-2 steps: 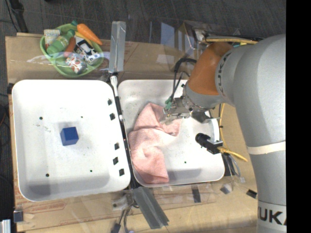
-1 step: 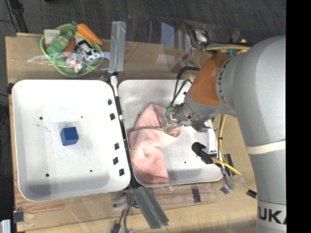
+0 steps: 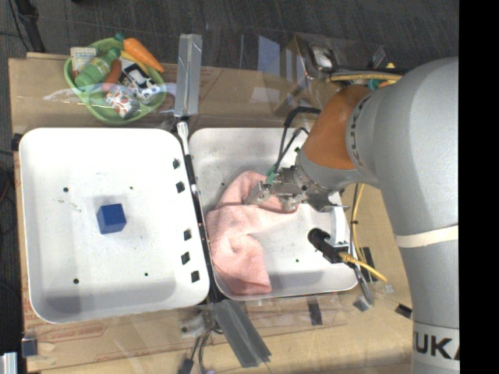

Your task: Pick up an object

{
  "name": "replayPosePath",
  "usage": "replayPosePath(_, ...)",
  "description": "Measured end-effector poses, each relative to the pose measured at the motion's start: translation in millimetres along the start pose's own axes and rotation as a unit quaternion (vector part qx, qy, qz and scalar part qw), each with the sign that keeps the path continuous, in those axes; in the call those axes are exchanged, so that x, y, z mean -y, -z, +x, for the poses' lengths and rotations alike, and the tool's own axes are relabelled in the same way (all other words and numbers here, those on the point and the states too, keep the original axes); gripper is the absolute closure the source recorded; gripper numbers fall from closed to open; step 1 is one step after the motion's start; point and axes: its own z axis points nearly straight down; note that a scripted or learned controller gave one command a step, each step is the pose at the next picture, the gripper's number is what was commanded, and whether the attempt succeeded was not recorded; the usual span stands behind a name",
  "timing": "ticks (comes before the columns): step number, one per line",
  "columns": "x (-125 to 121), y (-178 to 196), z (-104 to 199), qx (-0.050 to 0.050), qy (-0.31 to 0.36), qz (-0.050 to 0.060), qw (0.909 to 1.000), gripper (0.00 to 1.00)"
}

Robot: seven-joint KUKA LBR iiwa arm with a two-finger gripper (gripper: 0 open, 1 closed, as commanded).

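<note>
In the left shallow white plastic bin (image 3: pixel 47 209) you have open floor on nearly every side; only the small blue cube (image 3: pixel 111 217) stands there, just left of centre. The right white bin (image 3: pixel 234 142) is crowded: a crumpled pink cloth (image 3: pixel 238 244) covers its floor from centre to seven o'clock, and the grey arm with its orange band (image 3: pixel 335 135) blocks the three o'clock side. The green bowl of toy food (image 3: pixel 117 80) sits on the worktop (image 3: pixel 35 72) beyond the left bin's twelve o'clock rim.
</note>
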Motion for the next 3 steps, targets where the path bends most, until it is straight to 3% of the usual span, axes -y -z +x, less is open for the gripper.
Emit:
replayPosePath(1,-27,-1,44,0.001,0.113,-0.001,0.9936,0.0)
replayPosePath(2,-27,5,44,0.0,0.114,0.003,0.9935,1.0)
replayPosePath(3,-80,51,36,0.0,0.11,0.001,0.9939,1.0)
